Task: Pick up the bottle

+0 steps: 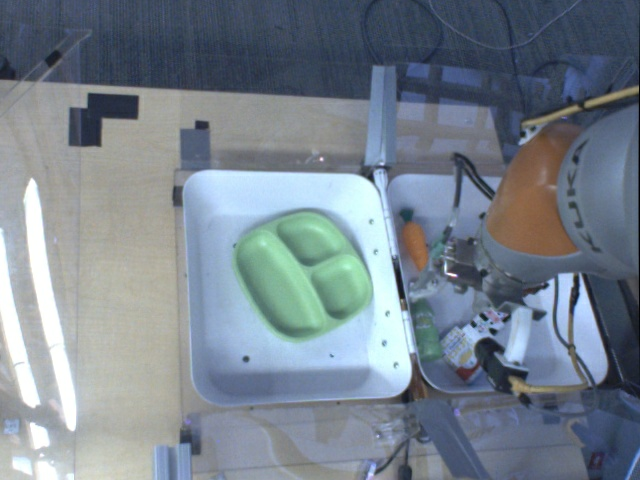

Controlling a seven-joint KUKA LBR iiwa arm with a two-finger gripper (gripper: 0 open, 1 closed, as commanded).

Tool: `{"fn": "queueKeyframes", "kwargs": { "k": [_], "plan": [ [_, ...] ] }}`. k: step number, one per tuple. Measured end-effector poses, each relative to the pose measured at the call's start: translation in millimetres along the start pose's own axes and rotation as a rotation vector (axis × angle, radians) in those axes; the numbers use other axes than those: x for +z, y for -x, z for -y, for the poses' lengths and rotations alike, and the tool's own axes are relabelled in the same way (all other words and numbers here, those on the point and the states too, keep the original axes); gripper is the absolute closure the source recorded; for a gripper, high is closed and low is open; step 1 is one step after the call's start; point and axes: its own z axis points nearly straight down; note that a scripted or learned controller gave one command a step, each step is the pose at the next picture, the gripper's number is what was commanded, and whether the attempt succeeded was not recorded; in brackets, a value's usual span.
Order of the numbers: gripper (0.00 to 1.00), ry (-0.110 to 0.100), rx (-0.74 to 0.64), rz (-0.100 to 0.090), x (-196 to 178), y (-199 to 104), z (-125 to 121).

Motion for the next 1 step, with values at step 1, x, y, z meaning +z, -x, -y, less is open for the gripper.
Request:
{"fn": "queueKeyframes", "kwargs": {
  "k": [1],
  "plan": [
    [0.00, -0.001, 0.075, -0.001, 0.4, -34.7, 12.5]
  ]
}}
